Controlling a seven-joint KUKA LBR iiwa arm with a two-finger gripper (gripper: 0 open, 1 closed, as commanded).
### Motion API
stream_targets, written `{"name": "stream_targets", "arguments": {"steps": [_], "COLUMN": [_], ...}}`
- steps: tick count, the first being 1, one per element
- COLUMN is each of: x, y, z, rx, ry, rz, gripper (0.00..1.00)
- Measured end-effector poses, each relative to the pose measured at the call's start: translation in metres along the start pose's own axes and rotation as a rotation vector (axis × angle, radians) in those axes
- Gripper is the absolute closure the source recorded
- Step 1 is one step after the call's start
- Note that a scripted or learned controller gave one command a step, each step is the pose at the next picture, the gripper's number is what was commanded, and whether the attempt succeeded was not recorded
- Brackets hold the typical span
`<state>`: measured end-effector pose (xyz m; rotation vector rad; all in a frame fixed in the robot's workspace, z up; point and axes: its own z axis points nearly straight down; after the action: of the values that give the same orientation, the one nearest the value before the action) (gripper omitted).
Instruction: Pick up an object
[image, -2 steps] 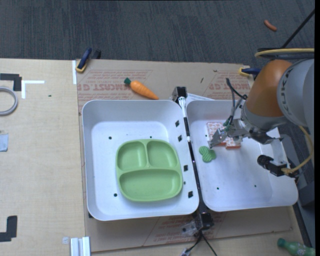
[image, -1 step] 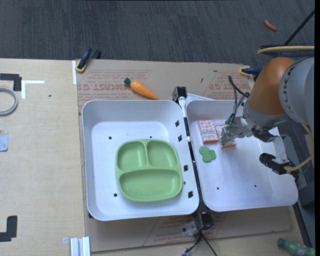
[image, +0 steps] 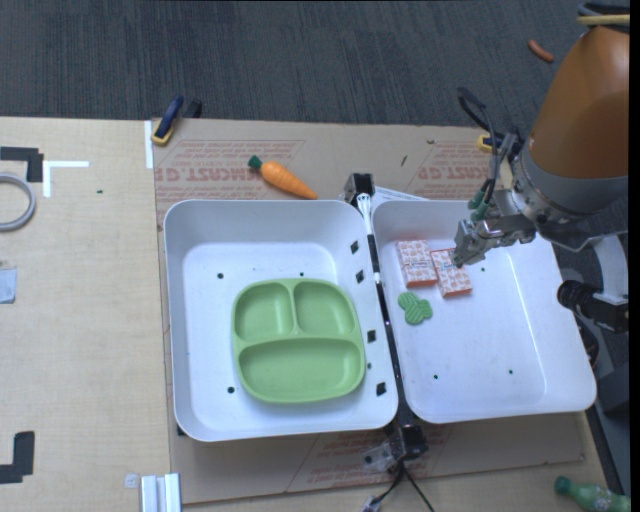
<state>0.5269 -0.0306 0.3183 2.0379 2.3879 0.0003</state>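
In the right bin (image: 520, 350) lie two pink-and-white wafer-like blocks (image: 414, 263) (image: 452, 274) side by side near the back left, with a small green leafy toy (image: 415, 307) just in front of them. My gripper (image: 466, 250) hangs over the right bin, directly at the right edge of the right-hand block, with its tips low near the bin floor. Nothing shows between its tips. The left bin (image: 200, 300) holds a green divided plate (image: 297, 340).
A toy carrot (image: 282, 177) lies on the cardboard behind the left bin. A blue clip (image: 167, 119) sits at the cardboard's back left corner. A black clamp (image: 359, 187) joins the bins at the back. A green object (image: 590, 492) lies at the bottom right.
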Motion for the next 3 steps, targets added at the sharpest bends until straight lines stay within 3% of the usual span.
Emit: {"name": "stream_targets", "arguments": {"steps": [1, 2, 3], "x": [0.000, -0.019, -0.046], "y": [0.000, 0.043, 0.096], "z": [0.000, 0.117, 0.126], "rx": [0.000, 0.002, 0.000], "ry": [0.000, 0.001, 0.000], "rz": [-0.001, -0.071, -0.242], "gripper": [0.00, 0.00, 0.00]}}
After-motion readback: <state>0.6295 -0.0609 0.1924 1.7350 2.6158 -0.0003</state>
